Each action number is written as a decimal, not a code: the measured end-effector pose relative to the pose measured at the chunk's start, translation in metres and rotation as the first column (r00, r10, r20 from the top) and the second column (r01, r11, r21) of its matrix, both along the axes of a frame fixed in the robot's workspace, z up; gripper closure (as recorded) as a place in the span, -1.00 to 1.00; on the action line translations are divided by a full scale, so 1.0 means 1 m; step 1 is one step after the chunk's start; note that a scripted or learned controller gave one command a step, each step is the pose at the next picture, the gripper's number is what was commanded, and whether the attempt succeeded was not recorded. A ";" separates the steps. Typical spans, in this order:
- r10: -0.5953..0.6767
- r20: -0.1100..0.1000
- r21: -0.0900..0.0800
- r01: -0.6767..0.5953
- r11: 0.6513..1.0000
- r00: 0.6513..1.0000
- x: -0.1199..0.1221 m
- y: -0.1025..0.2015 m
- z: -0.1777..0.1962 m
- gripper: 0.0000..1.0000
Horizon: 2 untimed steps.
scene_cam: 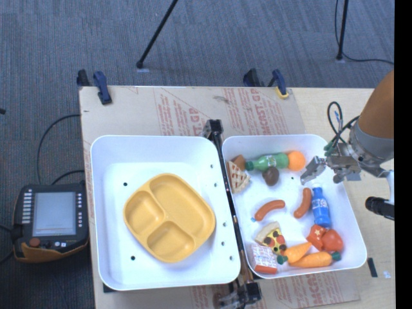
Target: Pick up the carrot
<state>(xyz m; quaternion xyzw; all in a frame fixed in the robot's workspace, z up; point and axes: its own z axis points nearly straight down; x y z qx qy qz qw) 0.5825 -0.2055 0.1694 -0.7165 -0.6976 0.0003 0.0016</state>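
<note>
- Camera view, from above the bench: the gripper (320, 170) hangs over the upper right part of the right-hand bin (293, 140), its grey arm reaching in from the right edge.
- Its jaws stand apart, moderately open, with nothing between them; one finger (313, 170) points down and left toward the bin floor, above the upper end of a sausage (303, 203).
- The carrot (313, 260) lies along the bin's lower wall, well apart from the gripper, its thick end beside a red pepper (327, 239) and a second, smaller orange piece (296, 252) just left of it.
- A blue bottle (320, 208) lies just right of that sausage; a second sausage (269, 209) lies nearer the bin's middle, with a pizza slice (272, 236) below it.
- A green bottle (266, 162) and an orange (295, 160) sit along the upper wall.
- The left-hand bin (106, 166) holds a yellow divided plate (168, 217).
</note>
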 end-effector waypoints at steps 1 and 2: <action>-0.166 0.001 -0.001 0.166 0.986 0.986 0.056 0.003 -0.044 -1.00; -0.173 -0.011 0.007 0.173 0.985 0.985 0.061 0.003 -0.084 -1.00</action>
